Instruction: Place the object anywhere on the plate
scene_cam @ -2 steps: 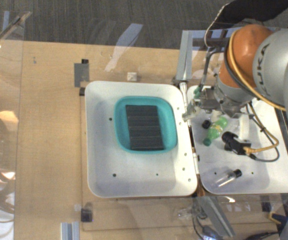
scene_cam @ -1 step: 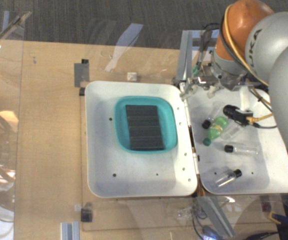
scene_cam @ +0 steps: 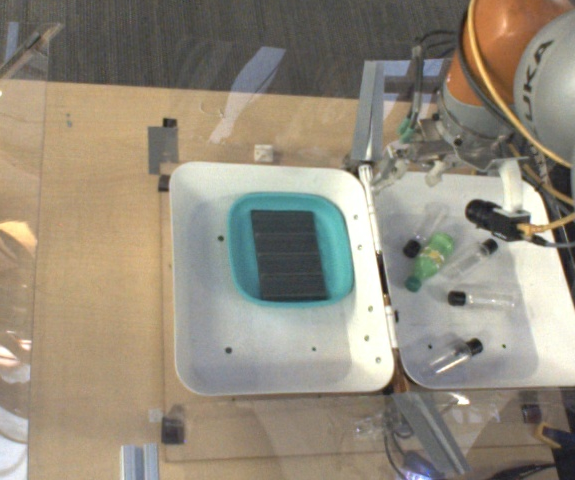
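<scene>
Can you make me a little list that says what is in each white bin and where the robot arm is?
left bin: holds a teal plate with a dark ribbed pad on it
right bin: holds a green bottle and several clear tubes with black caps, such as one near the front
arm: grey with an orange band, over the back of the right bin
plate status: no bottle or tube on it yet

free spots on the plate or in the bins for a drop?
The teal plate in the left bin carries only a dark ridged insert; its rim is bare. White floor lies open in front of the plate. The right bin is crowded: clear tubes and a green bottle.
</scene>
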`<action>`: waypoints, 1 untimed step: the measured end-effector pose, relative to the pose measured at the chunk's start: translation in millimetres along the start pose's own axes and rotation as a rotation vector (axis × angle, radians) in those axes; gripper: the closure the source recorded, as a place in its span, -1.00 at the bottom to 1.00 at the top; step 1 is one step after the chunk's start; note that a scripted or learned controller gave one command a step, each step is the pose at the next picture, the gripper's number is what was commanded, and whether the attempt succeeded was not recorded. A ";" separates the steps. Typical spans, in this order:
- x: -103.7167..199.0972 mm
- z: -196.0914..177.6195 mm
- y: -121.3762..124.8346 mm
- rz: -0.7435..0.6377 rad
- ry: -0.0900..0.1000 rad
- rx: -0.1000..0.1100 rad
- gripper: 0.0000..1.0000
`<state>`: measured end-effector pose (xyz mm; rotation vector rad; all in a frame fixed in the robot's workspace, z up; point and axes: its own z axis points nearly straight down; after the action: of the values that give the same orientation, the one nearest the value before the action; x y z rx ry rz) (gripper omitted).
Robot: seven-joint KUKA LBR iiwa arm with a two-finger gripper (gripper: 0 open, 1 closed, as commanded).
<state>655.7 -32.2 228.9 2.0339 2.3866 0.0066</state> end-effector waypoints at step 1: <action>1.5 -11.5 2.0 -0.007 -0.002 -0.005 1.00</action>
<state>657.3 -30.4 240.4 2.0224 2.3901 0.0110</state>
